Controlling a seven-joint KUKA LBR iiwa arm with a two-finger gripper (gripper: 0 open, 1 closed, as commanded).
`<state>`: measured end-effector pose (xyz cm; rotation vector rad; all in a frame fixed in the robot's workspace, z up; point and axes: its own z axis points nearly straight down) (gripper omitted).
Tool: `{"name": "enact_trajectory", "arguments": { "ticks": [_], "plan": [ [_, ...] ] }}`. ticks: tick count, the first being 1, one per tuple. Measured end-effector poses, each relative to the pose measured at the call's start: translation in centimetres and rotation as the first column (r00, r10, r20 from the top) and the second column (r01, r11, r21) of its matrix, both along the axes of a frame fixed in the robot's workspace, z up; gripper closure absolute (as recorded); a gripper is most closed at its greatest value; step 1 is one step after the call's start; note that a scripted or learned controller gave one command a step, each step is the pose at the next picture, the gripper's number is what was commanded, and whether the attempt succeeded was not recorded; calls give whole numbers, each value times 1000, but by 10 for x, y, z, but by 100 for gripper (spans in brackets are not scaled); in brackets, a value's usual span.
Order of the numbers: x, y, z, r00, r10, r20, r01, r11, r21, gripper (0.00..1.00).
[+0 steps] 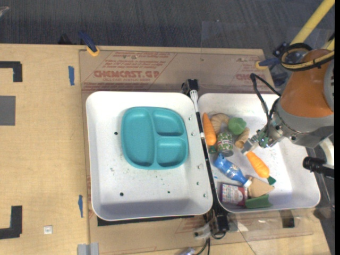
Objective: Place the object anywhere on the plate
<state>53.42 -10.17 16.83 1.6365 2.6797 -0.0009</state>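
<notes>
A teal plate (154, 137) with three compartments lies in the left white bin (106, 195). In the right bin (305, 187) sit several toy foods: an orange carrot (209, 130) along the left wall, a second carrot (258, 164) near the middle, a green round piece (237, 125), a blue wrapped item (230, 169) and a can with a dark label (232, 193). My gripper (258, 141) hangs low over the right bin, just above the second carrot and to the right of a tan piece (243, 138). Nothing shows between its tips.
A small green-labelled jar (225, 142) and a tan and green wedge (258, 194) also lie in the right bin. A black clamp (190, 85) sits at the bins' shared top edge. The arm's orange band (308, 92) looms over the right bin's upper right.
</notes>
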Motion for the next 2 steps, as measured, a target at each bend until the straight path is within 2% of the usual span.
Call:
{"name": "enact_trajectory", "arguments": {
  "ticks": [1,2],
  "plan": [
    [34,78,20,992,-127,3,127,992,3,100],
    [59,160,31,982,-187,1,187,982,4,100]
  ]
}}
